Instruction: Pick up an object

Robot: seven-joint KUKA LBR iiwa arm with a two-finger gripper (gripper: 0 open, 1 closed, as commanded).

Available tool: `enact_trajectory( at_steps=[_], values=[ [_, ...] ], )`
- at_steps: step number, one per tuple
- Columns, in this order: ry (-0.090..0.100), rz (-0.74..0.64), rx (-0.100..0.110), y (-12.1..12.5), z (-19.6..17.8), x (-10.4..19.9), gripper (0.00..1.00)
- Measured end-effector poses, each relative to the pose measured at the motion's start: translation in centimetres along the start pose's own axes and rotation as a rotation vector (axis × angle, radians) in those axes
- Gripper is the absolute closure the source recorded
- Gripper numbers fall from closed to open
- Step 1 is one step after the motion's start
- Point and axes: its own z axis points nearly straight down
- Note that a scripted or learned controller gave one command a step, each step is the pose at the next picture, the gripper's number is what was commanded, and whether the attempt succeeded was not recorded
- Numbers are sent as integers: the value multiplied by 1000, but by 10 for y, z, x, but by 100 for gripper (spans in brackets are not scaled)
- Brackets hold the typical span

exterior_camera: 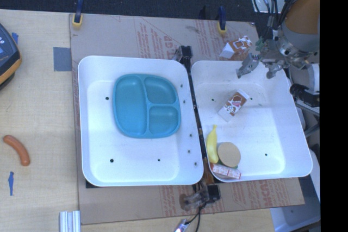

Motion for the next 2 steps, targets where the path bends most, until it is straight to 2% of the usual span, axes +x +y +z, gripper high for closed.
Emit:
enact_trajectory(
  at_steps=[1,2],
  values=[
    [0,-2,3,-18,110,26,0],
    [-1,1,1,-48,109,39,0]
  ],
)
